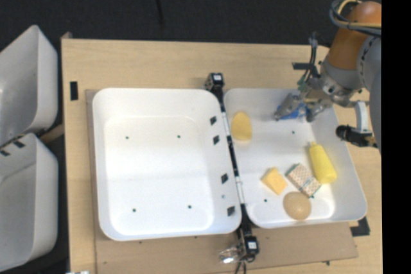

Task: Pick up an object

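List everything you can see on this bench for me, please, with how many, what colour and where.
bins: two, white, shallow, side by side on the bench.
pale yellow lump: one, right bin, upper left near the divider.
yellow block: one, right bin, lower middle.
patterned packet: one, whitish with small marks, beside the block.
yellow bottle: one, right bin, right side.
tan round object: one, right bin, bottom.
bench: one, light wood.
arm: one, grey with an orange band, reaching in from the right.
tool: one, over the right bin's upper part.

Fixed overhead cam (slanted), both bins (160, 96)
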Robot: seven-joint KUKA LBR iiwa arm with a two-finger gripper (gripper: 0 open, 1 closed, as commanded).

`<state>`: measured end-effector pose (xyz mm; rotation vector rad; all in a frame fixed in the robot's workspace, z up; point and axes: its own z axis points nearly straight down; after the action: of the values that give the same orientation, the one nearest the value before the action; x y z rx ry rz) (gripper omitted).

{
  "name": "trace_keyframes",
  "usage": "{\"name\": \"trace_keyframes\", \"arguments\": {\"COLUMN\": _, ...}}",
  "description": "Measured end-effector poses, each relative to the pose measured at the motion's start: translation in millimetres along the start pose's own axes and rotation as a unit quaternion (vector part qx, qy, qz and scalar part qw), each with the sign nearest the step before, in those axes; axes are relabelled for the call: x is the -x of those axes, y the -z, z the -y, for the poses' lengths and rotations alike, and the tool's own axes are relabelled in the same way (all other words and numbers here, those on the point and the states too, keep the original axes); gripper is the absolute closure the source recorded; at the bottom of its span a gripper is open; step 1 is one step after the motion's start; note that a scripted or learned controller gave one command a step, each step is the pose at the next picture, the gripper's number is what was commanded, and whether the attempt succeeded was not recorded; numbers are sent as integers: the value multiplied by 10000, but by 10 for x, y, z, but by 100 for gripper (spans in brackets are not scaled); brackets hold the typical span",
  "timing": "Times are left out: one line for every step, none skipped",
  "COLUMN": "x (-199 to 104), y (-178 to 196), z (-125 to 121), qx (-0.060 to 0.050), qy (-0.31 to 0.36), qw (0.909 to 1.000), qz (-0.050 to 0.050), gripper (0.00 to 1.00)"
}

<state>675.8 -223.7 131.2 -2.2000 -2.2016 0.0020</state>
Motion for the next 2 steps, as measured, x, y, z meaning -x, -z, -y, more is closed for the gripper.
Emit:
{"name": "trace_keyframes", "arguments": {"x": -7, "y": -15, "z": -1, "qx": -5, "qy": 11, "qw": 10000, "qz": 12, "gripper": 0}}
{"name": "trace_keyframes", "arguments": {"x": -937, "y": -249, "z": -91, "qx": -53, "qy": -4, "qw": 9999, "qz": 90, "gripper": 0}}
